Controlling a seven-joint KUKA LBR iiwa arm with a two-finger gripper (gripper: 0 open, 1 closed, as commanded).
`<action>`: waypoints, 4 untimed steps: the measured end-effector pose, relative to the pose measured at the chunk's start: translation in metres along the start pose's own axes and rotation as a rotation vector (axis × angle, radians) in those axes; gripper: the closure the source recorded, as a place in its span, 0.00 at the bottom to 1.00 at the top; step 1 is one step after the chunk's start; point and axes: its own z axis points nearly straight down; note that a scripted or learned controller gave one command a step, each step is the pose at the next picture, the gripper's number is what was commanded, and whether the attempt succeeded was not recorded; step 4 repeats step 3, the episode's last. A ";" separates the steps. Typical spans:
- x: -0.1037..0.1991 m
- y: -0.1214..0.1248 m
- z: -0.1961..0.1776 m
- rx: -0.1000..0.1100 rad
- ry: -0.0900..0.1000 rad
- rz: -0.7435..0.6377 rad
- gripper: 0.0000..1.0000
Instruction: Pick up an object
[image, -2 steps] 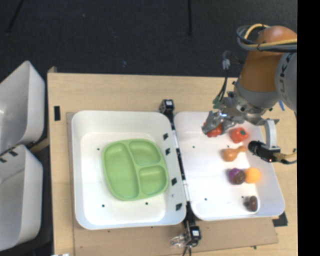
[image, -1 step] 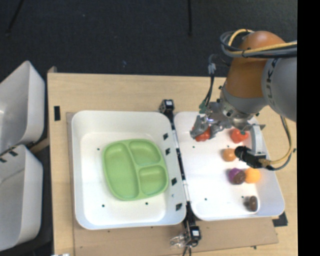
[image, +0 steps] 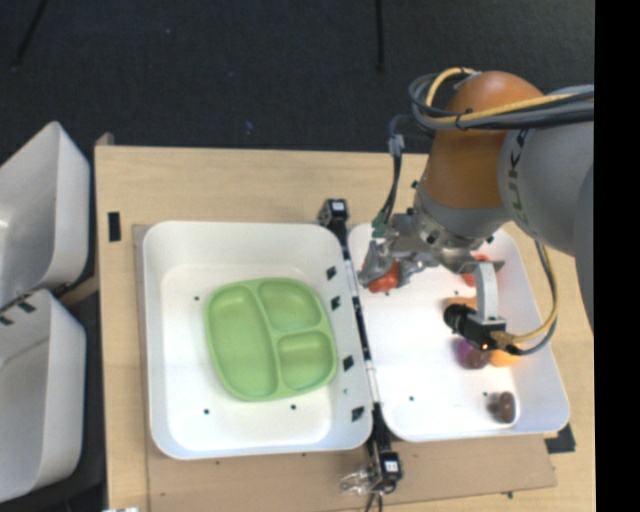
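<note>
A: Are the fingers holding anything?
B: Can't tell; they're low over the right bin, the red piece just beneath.
A: Why there?
B: Probably lining up a grab.

Bright, even overhead light, white bins nearly washed out, soft focus, dark surroundings

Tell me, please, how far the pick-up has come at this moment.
Done: the arm has reached over the right bin, and its hand is low by the bin's left wall, at a small red-orange object. In hand: the approach to that object; a grasp cannot be confirmed. Left: closing on it and lifting. A purple object and a brown object lie untouched. The green tray sits in the left bin.
</note>
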 end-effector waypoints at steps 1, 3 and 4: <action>0.058 -0.017 -0.001 0.001 0.001 -0.003 1.00; 0.099 -0.028 -0.006 0.001 0.002 -0.001 0.00; 0.099 -0.028 -0.006 0.001 0.002 -0.001 0.00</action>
